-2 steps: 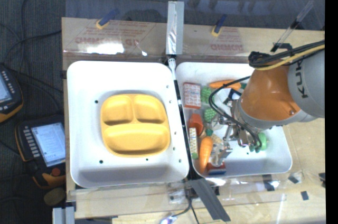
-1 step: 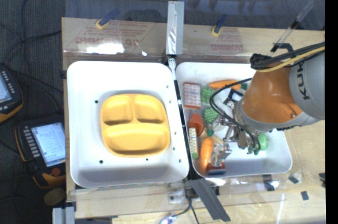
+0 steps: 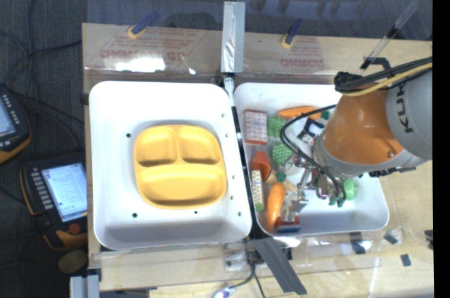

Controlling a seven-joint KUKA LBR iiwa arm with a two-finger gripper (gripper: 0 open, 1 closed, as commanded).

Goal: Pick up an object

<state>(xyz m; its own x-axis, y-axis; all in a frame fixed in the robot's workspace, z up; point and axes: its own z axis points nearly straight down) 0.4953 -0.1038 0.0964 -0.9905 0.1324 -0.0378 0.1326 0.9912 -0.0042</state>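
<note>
The arm's pincer [image 3: 309, 192] reaches down into the right bin [image 3: 365, 218], above a clutter of small objects; whether it is apart or together cannot be told. An orange carrot [image 3: 275, 199] lies just beside it. The left bin [image 3: 112, 170] holds a yellow divided tray [image 3: 181, 164].

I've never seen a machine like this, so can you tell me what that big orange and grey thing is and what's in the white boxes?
That is a robot arm. It reaches in from the right, and one camera looks down on it from above. At its end is a gripper, a metal hand with two fingers for picking things up. I can't tell if it holds anything. On the bench sit two white bins. The left bin has a yellow tray with three sections. The right bin has a pile of toy food, like a carrot and something green. The arm hangs over that pile.
</note>
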